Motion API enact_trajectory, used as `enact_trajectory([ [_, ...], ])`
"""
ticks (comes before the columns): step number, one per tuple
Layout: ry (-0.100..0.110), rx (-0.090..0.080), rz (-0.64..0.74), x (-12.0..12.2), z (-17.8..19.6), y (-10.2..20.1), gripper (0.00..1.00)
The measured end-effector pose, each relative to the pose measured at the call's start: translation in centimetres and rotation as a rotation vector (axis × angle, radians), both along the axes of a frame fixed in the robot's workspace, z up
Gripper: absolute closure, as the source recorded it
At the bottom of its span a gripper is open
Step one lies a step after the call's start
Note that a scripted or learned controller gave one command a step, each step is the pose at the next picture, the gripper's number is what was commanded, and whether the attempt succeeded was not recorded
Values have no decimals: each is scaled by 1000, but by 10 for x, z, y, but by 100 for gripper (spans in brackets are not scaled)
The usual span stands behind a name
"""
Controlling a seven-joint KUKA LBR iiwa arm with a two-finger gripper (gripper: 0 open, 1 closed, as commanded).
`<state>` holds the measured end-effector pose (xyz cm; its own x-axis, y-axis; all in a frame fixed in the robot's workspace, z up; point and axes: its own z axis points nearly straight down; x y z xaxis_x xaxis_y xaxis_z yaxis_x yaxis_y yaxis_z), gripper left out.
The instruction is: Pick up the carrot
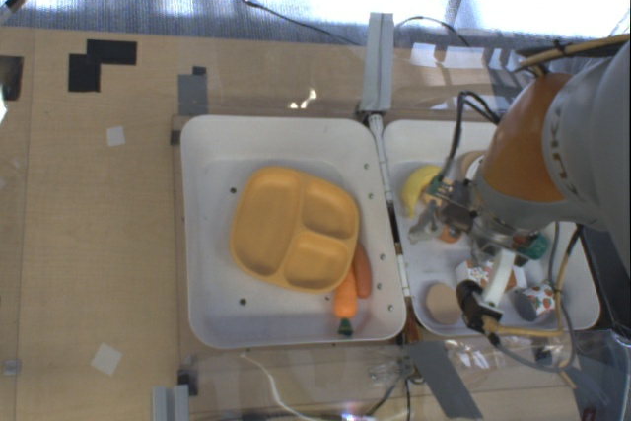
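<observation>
Carrot (346, 296) lying in left bin (197, 242), against lower right edge of yellow divided plate (294, 228), beside a sausage (363, 272). Gripper (434, 210) over right bin (592, 311), near a banana (418, 186), well apart from carrot across the divider. Jaw opening: cannot tell.

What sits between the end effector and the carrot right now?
The raised divider where the two bins meet. The end effector is over the right bin; the carrot lies in the left bin, against the yellow tray and a sausage.
</observation>
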<state>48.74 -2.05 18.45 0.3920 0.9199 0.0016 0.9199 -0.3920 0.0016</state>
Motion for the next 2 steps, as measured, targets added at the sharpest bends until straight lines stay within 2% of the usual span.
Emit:
enact_trajectory([
  [1, 0, 1, -148, 0, 0, 10, 0],
  [2, 2, 0, -308, 7, 0, -2, 0],
])
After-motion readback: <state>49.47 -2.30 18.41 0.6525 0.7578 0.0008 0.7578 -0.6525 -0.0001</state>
